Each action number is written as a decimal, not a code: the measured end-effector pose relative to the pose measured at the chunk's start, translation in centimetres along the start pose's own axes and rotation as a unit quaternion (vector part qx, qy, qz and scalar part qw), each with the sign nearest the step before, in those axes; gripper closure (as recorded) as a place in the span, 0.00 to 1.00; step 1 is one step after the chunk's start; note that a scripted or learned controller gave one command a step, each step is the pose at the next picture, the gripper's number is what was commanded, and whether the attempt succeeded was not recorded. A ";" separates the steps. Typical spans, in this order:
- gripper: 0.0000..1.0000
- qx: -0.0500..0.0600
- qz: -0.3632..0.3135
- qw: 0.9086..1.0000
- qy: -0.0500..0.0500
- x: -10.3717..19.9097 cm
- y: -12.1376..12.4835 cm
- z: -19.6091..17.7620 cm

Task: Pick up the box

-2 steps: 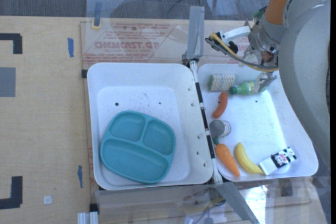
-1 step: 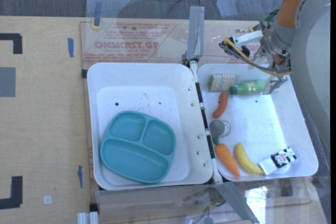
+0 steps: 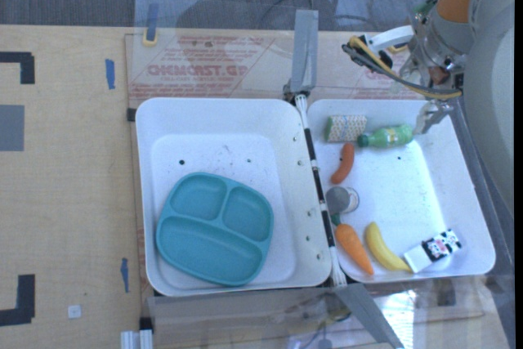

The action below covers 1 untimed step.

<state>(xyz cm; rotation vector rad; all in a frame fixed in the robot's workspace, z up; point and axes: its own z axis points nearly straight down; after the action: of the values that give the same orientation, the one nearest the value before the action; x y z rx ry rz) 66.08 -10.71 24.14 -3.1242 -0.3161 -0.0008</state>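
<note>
The box (image 3: 433, 248) is a small white carton with black cow-like patches. It lies on its side in the front right corner of the right bin (image 3: 458, 176), just right of a banana (image 3: 384, 248). My gripper (image 3: 431, 117) hangs over the far right corner of that bin, close to the cap end of a green bottle (image 3: 386, 136). It is well away from the box, with nothing seen in it.
The right bin also holds a speckled green-and-beige block (image 3: 346, 127), a red pepper-like piece (image 3: 344, 163), a metal can (image 3: 341, 199) and a carrot (image 3: 354, 248). A teal divided plate (image 3: 215, 228) lies in the left bin (image 3: 163, 127). Cables (image 3: 372, 53) hang behind the bins.
</note>
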 end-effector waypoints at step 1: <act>0.00 0.001 -0.050 0.999 -0.002 -5.5 -0.9 -4.7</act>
<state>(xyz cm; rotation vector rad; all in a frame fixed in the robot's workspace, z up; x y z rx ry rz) 60.46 -10.94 28.85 -3.1037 -0.4712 0.0064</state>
